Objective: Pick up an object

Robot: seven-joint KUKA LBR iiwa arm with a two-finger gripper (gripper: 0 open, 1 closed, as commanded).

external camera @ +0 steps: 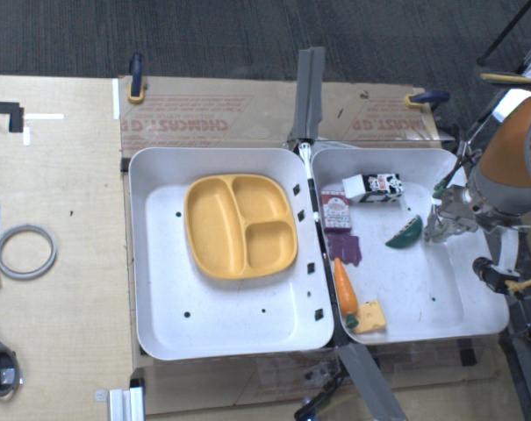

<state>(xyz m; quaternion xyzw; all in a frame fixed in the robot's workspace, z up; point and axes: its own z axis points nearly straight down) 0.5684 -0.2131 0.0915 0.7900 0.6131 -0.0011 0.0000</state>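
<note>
My gripper [442,224] is hanging over the right bin [441,310], near its right wall; I cannot tell its state, the metal tip being too small and cluttered to read. My arm is running off the picture's right edge. Just left of the gripper a green wedge [406,233] is lying on the bin floor. Farther left along the divider are sitting a milk carton [372,187], a red box [336,210], a purple piece [345,248], a carrot [344,288] and a yellow block [369,317]. A yellow tray [241,226] is resting in the left bin [221,327].
</note>
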